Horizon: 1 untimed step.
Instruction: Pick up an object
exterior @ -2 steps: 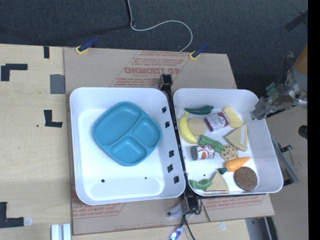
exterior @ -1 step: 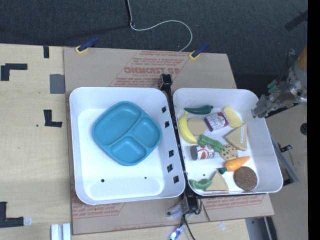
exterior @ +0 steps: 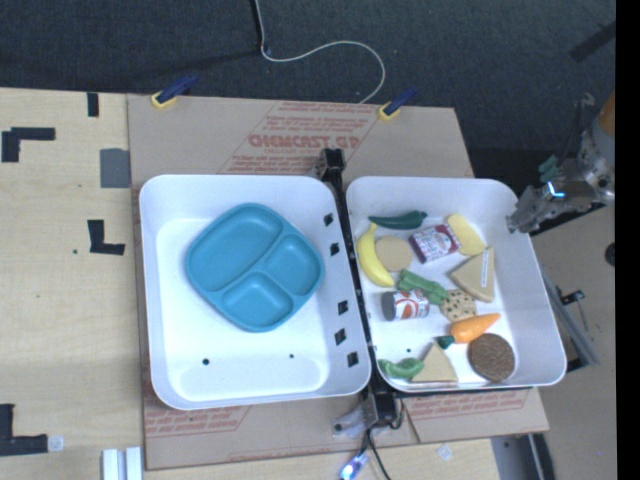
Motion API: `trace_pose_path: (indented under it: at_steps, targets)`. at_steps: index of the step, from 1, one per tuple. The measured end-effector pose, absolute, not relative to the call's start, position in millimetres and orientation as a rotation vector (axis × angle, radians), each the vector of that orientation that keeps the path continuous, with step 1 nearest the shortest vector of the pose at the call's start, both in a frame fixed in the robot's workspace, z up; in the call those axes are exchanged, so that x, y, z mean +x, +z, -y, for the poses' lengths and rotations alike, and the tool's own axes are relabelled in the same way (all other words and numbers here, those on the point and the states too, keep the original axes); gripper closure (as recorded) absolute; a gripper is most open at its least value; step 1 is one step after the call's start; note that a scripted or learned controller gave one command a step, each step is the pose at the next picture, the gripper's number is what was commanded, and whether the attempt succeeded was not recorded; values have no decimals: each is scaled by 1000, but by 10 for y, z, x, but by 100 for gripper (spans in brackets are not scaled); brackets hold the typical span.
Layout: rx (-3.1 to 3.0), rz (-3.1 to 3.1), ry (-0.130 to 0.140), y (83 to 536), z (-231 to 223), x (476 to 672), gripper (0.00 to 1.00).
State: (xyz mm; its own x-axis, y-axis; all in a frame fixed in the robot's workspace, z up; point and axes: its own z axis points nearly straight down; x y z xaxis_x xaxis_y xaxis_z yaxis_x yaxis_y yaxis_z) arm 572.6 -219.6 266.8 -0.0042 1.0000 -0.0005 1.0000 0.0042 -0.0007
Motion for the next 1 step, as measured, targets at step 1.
trace_pose_path:
  at_steps: [1]
  targets:
    - [-2215, 2228, 1, 2763, 2188, 5732, 100]
